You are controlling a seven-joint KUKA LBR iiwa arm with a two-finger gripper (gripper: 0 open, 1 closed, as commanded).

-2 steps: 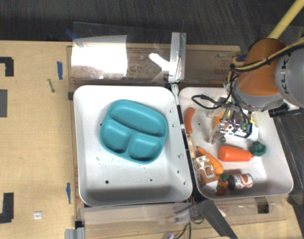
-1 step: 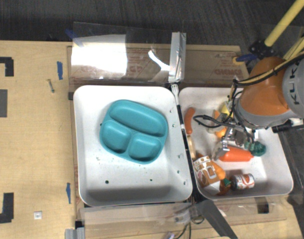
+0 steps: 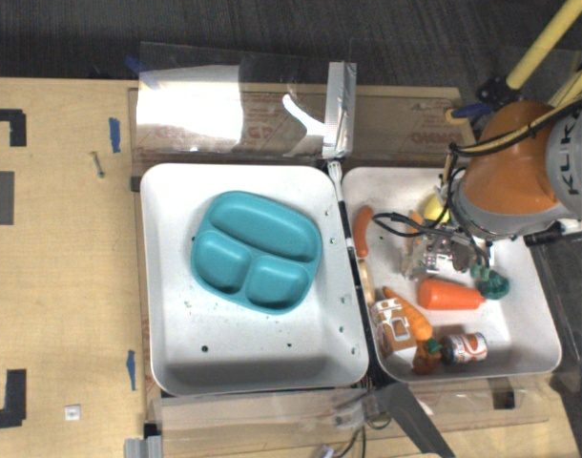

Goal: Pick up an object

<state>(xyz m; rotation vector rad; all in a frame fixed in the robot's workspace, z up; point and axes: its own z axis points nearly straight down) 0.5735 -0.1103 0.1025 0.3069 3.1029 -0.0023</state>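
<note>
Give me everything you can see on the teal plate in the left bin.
The teal plate is an oval, plastic-looking divided dish with three shallow compartments, one large at the far side, two smaller nearer the camera. It lies flat and upright on the left bin floor, roughly centred, turned at a slant. Nothing lies in it or touches it.

A single fixed camera looks down at a slant from above the surface (image 3: 52,256), near enough that the left bin (image 3: 167,332) and the right bin (image 3: 534,327) span most of the frame, with the arm (image 3: 520,165) entering from the right.
</note>
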